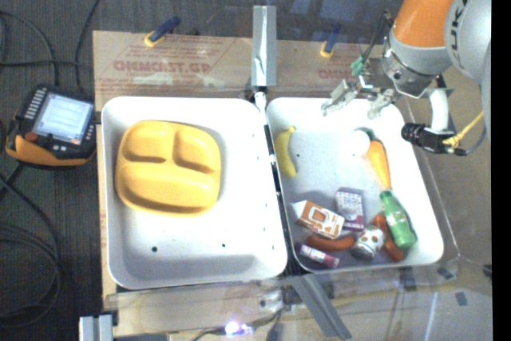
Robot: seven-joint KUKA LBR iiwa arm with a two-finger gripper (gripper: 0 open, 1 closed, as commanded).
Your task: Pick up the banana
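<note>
The yellow banana [284,152] lies along the left wall of the right bin [423,196], its length pointing front to back. My gripper [358,94] hangs over the bin's far edge, well to the right of the banana and behind it. Its fingers are spread apart with nothing between them.
An orange carrot [379,160] lies near the right wall. A green bottle [397,220], a small carton [321,218], a sausage [329,241], a can [366,244] and other small items crowd the front right corner. The left bin [144,259] holds a yellow divided plate [169,167].
</note>
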